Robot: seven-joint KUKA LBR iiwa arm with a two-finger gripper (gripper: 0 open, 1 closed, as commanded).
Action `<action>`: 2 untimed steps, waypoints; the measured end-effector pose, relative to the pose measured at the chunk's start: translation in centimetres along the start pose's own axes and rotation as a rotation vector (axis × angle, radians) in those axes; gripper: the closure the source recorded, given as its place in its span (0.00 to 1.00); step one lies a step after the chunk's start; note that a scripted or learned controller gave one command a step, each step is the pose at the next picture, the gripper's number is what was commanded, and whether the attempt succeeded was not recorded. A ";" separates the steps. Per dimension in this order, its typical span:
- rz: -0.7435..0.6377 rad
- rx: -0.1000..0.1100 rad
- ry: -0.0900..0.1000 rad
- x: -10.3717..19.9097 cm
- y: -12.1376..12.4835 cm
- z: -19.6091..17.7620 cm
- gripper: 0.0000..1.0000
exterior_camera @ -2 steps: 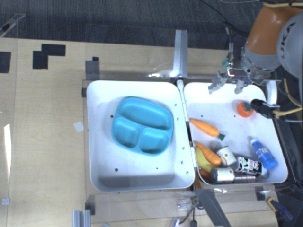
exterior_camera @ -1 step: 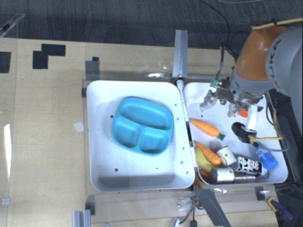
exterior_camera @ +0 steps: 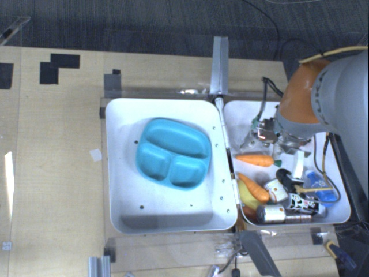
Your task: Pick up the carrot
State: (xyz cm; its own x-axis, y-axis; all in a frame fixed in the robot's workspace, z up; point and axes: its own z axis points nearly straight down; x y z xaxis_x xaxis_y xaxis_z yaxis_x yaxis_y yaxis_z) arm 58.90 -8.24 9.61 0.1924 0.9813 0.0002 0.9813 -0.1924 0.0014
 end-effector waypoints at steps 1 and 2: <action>-0.037 -0.013 0.001 -3.5 -4.7 0.6 0.00; -0.117 -0.021 0.000 -3.7 -9.0 0.6 0.00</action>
State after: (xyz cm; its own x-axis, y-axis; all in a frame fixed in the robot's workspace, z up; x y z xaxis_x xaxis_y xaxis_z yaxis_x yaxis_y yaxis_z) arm 49.36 -10.11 9.05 0.0770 0.9970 -0.0008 0.9968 -0.0769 0.0225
